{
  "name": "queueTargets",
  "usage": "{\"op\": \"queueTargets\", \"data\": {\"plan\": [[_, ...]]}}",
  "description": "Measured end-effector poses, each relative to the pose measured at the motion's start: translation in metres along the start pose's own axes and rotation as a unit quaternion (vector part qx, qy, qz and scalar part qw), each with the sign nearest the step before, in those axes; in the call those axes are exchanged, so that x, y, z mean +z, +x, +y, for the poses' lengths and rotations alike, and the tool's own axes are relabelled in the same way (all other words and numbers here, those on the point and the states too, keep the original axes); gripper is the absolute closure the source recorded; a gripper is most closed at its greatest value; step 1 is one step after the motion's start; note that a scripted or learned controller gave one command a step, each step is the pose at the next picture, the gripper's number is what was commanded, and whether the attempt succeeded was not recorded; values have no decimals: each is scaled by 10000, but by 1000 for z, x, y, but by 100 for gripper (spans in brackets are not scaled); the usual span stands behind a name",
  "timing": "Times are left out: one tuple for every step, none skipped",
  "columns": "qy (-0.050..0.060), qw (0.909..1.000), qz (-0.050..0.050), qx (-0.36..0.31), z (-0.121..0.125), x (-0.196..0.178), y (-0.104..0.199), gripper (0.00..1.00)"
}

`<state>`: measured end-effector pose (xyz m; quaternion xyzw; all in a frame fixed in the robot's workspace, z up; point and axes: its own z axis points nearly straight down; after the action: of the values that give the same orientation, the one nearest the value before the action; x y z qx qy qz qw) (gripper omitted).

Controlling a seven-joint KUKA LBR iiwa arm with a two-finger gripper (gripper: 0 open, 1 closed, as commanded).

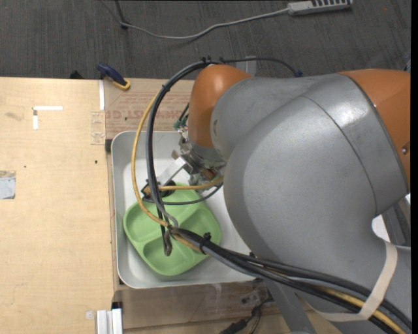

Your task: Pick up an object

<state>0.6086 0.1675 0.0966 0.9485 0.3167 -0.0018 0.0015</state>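
Dark grey carpet (65, 39) runs across the top, with one cable and one power strip (320, 5) at about one o'clock. Below it we see a pale wooden bench top (52, 196) filling the nine o'clock side, and one blue-and-yellow clamp (112, 75) at its upper edge. We count one white bin (121, 215) in plain sight, centre-low; any second bin is covered by the arm (307, 176). One green divided plate (147, 238) lies in the bin toward its six o'clock end, crossed by black and yellow cables. The gripper (196, 171) sits above the plate's twelve o'clock rim, and we cannot tell how it is set, since cables and wrist crowd it. The arm's grey bulk hides everything at three o'clock.
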Motion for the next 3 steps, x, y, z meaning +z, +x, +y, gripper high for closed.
{"op": "queueTargets", "data": {"plan": [[2, 9987, 9, -501, -33, -130, -7, 100], [2, 9971, 1, -764, -65, -300, -65, 100], [0, 9886, 8, 1506, -126, -209, -69, 100]]}}
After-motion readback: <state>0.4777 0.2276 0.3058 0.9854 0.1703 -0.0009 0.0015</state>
